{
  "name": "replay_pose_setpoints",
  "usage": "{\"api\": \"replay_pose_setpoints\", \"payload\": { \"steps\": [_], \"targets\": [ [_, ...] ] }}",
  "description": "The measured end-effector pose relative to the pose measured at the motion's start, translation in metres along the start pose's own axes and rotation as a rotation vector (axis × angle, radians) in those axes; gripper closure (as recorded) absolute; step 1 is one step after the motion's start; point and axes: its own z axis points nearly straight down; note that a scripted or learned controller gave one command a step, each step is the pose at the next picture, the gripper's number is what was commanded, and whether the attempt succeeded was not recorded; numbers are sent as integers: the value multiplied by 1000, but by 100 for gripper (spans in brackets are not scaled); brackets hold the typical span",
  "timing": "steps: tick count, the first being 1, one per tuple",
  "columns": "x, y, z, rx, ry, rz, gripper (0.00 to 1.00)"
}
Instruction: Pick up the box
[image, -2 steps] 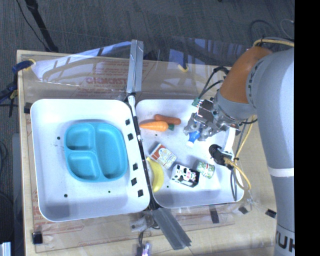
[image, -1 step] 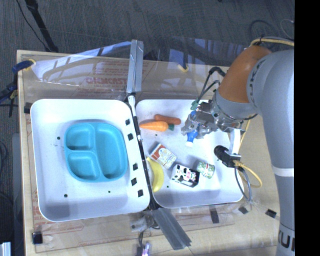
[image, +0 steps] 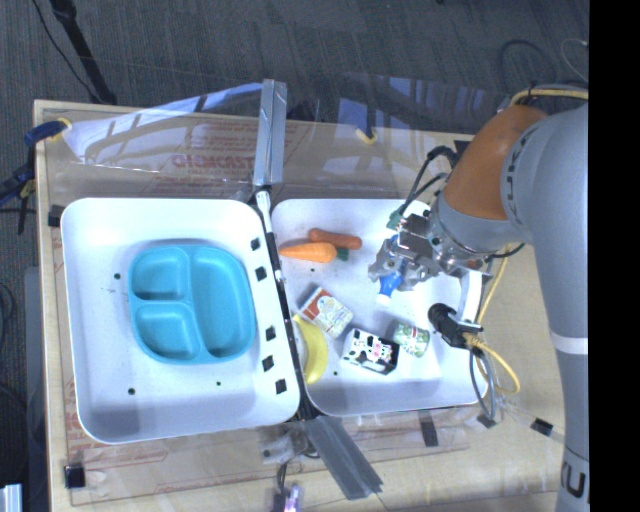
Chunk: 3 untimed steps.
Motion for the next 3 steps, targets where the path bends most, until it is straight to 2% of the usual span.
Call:
{"api": "replay_pose_setpoints", "payload": {
  "steps": [1,2,3],
  "targets": [
    [-19,-28,-1,0,0,160,100],
    [-17,-18,-12,-2,0,124,100],
    [-13,-12,-2,0,1,56,100]
  ]
}}
